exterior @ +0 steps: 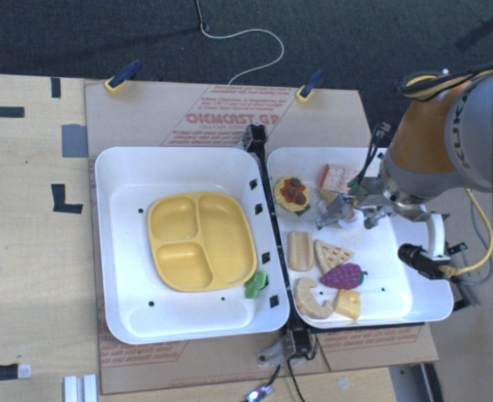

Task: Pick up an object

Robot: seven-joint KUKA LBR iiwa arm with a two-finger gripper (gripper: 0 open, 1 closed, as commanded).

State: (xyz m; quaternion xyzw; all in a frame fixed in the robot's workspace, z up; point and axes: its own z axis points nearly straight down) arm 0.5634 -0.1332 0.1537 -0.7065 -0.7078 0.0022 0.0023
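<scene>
1. We see two white bins side by side on a cardboard sheet (229,120) – the left bin (116,249) and the right bin (397,304).
2. In the left bin a yellow tray (202,241) with three compartments lies near the middle; a small green piece (256,285) sits at the tray's 4 o'clock, just beside its corner.
3. The arm (434,145) comes in from 3 o'clock, its orange band above the wrist, and the gripper (336,212) hangs over the upper middle of the right bin.
4. We cannot tell how the claw stands – the grey metal parts blur together, and we see nothing clearly held in it.
5. At the gripper's 9 o'clock lies a round tart (294,193) with red and dark topping, near but apart from it.
6. At its 12 o'clock a pink box (333,177) sits just beside the metal.
7. Toward 7 o'clock a tan bread stick (300,250) lies upright in the frame, and beside it a waffle wedge (332,254).
8. Below the wedge are purple grapes (343,276), touching it as far as we can see.
9. At the bin's 6 o'clock edge a curved croissant (311,300) lies beside a yellow cheese block (348,305).
</scene>
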